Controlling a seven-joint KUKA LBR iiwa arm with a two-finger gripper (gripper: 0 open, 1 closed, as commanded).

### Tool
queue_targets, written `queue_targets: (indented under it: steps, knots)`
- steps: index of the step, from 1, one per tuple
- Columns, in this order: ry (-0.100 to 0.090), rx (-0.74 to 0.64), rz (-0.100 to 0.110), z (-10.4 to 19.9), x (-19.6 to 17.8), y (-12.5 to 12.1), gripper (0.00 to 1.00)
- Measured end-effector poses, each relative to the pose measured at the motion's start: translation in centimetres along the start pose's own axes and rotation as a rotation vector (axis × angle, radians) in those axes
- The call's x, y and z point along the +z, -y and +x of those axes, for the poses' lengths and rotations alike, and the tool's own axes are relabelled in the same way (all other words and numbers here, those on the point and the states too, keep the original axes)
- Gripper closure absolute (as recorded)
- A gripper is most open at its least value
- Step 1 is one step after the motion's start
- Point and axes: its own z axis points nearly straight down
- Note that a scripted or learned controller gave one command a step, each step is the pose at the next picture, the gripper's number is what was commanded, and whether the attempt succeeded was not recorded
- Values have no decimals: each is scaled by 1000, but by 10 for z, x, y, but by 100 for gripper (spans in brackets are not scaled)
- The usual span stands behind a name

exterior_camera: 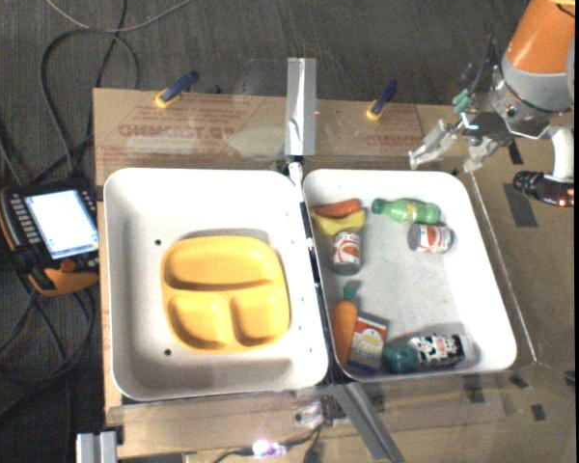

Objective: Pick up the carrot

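The carrot point(344, 326) is orange with a green top and lies lengthwise against the left wall of the right bin point(492, 287), near its front. A small box point(369, 341) touches its right side. My gripper point(451, 152) hangs above the bench just beyond the right bin's far edge, well away from the carrot. It is open, with nothing between its fingers.
The right bin also holds a red and yellow toy food point(338, 214), two small cans point(346, 251) point(431, 238), a green bottle point(405, 209) and a dark bottle point(425, 351). A yellow divided tray point(227, 290) lies in the left bin point(125, 258). A tablet point(53, 225) sits at far left.
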Motion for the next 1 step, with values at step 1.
queue_targets:
  steps: [1]
  knots:
    - [-1,-30,3,31,168,54,0]
